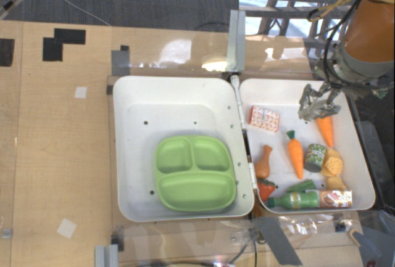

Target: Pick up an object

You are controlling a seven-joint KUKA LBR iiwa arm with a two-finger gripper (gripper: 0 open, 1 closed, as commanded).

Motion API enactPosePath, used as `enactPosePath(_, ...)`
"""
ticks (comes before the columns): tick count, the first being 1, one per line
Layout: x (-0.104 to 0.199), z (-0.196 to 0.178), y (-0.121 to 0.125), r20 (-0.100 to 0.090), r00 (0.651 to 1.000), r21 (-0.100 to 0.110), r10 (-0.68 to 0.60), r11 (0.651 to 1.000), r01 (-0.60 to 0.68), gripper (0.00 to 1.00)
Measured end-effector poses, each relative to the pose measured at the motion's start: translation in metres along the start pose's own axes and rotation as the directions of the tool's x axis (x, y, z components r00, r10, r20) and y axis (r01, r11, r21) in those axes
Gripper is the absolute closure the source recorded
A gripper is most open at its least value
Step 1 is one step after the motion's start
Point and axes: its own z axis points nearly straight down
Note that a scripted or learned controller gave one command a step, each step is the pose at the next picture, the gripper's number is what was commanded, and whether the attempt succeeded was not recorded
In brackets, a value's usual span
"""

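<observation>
Left bin (133, 105): one green plate (194, 172), three compartments, sitting toward the near edge; bare floor along the far wall and left side.

Right bin (278, 90): gripper (318, 106) over the far right corner, just above the top of a carrot (326, 130) by the right wall. Cannot tell how the gripper is set, or whether it touches that carrot.

Far left: small red-and-white box (264, 118), apart from the rest, bare floor behind it.

Centre: second carrot (295, 156), leaf end away from the near wall.

Left wall: drumstick (263, 162), with a red item (266, 189) just below it.

Right side: green can (315, 156), touching a corn cob (333, 164).

Near wall: green bottle (308, 199), lying on its side along the edge.

Items crowd the near half; the far strip of this bin is the free space
</observation>
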Motion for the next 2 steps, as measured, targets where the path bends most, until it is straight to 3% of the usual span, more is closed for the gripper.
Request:
enactPosePath(1, 0.004, 0.008, 0.001, -0.008, 1.000, -0.013, 0.005, 1.000, -0.005, 0.00)
enactPosePath(2, 0.019, 0.114, 0.012, -0.013, 1.000, -0.027, -0.026, 0.999, 0.025, 0.00)
